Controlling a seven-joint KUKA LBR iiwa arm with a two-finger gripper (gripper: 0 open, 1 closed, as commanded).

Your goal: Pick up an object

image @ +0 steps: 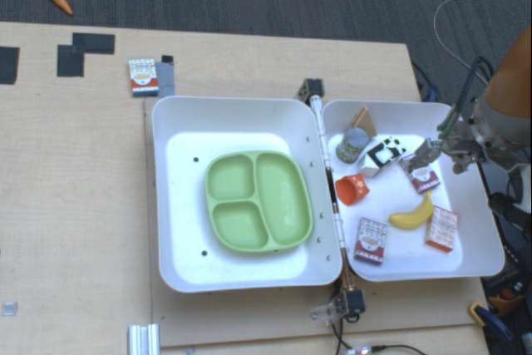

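Observation:
The right bin holds several small objects: a yellow banana, a red carton, an orange-red carton, a red wedge-shaped piece, a small tin can, a black-and-white item, a brown stick-like piece and a small maroon-and-white box. My gripper reaches in from the right and hangs over the bin's upper right part, just above the maroon-and-white box. I see nothing held in it.
The left bin carries a green divided plate. A small carton stands on the bench behind the bins. Loose toys lie on the dark floor beyond, and a cable runs at the far right.

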